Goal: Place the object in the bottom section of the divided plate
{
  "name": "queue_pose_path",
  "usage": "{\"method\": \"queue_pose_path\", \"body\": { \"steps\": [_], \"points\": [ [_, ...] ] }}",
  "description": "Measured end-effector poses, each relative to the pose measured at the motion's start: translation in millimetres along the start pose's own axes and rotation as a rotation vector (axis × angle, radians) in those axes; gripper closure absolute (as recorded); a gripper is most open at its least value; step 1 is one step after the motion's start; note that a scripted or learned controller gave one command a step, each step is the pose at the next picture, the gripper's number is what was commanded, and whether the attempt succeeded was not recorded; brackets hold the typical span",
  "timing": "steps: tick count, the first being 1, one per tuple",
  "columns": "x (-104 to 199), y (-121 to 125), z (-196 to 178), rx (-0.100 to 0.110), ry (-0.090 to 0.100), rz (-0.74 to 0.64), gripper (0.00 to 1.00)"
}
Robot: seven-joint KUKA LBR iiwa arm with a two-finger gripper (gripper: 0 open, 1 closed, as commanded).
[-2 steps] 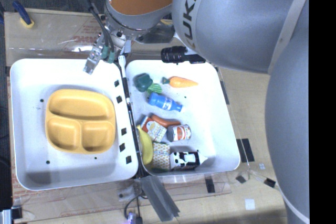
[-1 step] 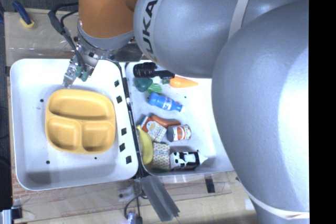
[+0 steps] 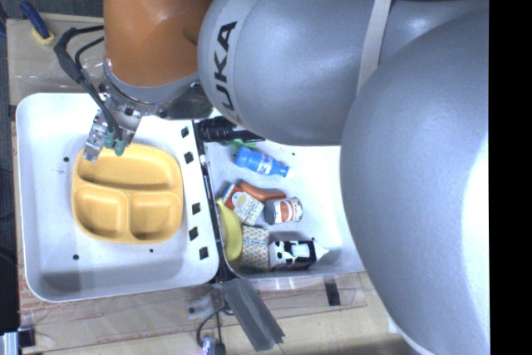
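Your claw hung over the yellow divided plate's upper-left rim in the left bin. Couldn't tell you its grip state. Bottle, can and banana sat in the right bin.

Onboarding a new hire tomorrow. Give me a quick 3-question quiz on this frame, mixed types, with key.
1. True or false: the divided plate lies in the left bin.
2. Multiple choice: where is the gripper?
A. Over the right bin's items
B. Above the plate's upper left edge
C. Outside both bins, over the bench
3. Fill in: the blue bottle, the can and the banana all lie in the ____ bin.

Key
1. True.
2. B.
3. Right; the right bin also holds a black and white carton.
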State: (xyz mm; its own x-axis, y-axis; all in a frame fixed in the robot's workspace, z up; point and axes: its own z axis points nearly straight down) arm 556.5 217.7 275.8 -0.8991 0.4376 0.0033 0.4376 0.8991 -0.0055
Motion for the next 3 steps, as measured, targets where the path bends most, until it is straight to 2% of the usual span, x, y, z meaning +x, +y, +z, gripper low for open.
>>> {"method": "queue_pose_path", "body": {
  "steps": [1, 2, 3],
  "points": [
    [-8.4, -85.4, 44.6, 0.0, 0.001, 0.054, 1.0],
    [11.6, -41.8, 16.6, -0.002, -0.002, -0.237, 1.0],
    [33.9, -17.0, 10.6, -0.002, -0.002, -0.402, 1.0]
  ]
}}
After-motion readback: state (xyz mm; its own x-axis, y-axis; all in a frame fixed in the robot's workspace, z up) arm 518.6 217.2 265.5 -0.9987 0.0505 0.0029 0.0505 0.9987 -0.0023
